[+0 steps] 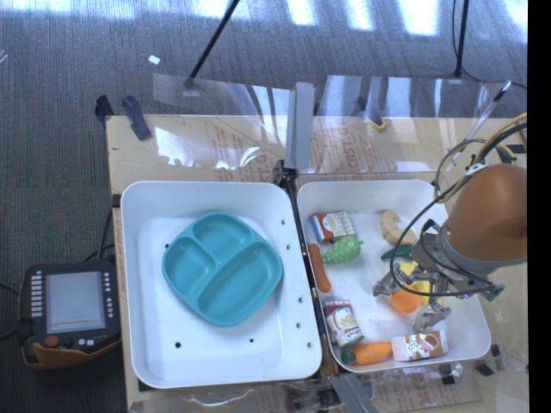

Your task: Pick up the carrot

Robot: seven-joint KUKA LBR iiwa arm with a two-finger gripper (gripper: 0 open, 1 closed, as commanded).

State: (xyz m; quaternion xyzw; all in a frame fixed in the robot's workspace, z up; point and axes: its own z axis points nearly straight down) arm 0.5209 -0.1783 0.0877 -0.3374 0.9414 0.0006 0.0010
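— Carrot first: it lies on its side at the near edge of the right bin, orange with a green tip toward the bin's dividing wall.

— What touches it?

— A small white-and-brown carton lies just beside its thick end, toward the right. A second little carton sits just above the green tip. Whether either one actually touches the carrot, I can't tell.

— And the gripper?

— The gripper hangs over the middle-right of the same bin, apart from the carrot and farther from the camera. Its fingers are spread, and an orange ball sits between them with something yellow just above it; I can't tell whether the pads press on it. Nothing of the carrot is between them.

— Other things in that bin?

— A red sausage along the dividing wall, a green bumpy fruit beside it, a small red-and-white box above that, and a pale potato-like piece toward the far side.

— The left bin?

— The left bin holds a teal divided plate, tilted at an angle. A teach pendant lies left of the bench.
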